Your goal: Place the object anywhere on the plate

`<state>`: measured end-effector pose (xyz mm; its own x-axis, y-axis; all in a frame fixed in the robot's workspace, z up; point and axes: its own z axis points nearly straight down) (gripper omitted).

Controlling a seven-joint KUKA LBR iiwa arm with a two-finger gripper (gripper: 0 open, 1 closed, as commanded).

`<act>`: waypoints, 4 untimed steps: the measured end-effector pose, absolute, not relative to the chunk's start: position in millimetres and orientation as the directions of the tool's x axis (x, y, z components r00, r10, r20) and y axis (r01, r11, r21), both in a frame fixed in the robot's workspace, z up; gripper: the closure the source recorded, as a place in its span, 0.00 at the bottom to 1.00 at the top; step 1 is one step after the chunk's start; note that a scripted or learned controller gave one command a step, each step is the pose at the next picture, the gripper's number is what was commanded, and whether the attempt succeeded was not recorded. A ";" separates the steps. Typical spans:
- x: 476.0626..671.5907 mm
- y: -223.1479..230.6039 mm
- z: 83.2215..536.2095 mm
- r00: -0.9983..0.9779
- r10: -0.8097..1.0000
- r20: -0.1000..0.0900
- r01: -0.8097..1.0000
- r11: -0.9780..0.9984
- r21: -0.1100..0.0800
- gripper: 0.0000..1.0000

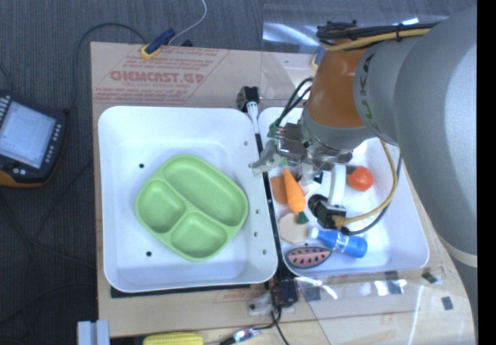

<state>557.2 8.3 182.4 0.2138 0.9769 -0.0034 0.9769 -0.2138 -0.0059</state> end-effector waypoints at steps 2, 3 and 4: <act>557.2 8.3 182.4 0.214 0.977 -0.003 0.977 -0.214 -0.006 0.00; 557.2 8.3 182.4 0.214 0.977 -0.003 0.977 -0.214 -0.006 0.00; 557.2 8.3 182.4 0.214 0.977 -0.003 0.977 -0.214 -0.006 0.00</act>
